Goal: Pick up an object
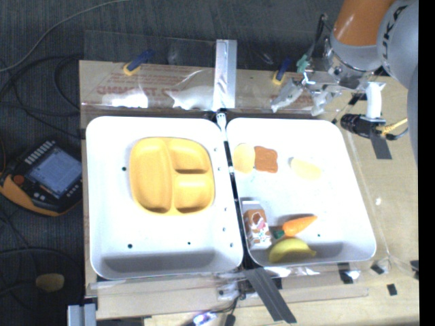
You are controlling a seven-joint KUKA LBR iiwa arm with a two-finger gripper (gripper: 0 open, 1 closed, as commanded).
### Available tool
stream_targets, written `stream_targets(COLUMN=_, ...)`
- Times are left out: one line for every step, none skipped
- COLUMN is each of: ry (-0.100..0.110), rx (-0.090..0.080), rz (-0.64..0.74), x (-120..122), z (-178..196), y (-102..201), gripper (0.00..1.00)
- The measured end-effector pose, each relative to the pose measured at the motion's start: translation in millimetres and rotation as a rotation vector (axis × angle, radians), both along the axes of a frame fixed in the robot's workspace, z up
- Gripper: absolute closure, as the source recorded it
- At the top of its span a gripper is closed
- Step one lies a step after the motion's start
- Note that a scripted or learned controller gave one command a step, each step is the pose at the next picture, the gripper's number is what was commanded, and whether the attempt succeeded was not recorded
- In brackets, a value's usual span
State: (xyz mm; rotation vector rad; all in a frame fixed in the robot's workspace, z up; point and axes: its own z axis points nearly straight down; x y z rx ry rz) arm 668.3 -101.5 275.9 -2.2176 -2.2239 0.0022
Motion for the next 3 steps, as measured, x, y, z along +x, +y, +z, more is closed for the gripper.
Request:
stream_targets(ry=0.001, rx=-0.001, rz=0.041, x=-25, z=-116, y=-10, gripper=0.00)
stream_targets(ry=-0.010, rx=-0.003, rz=0.603, x=-30, z=-187, y=-14, gripper=0.00)
stream_targets(ry=-0.016, rx=-0.003, rz=0.602, x=-29, z=-176, y=-13, gripper=1.00)
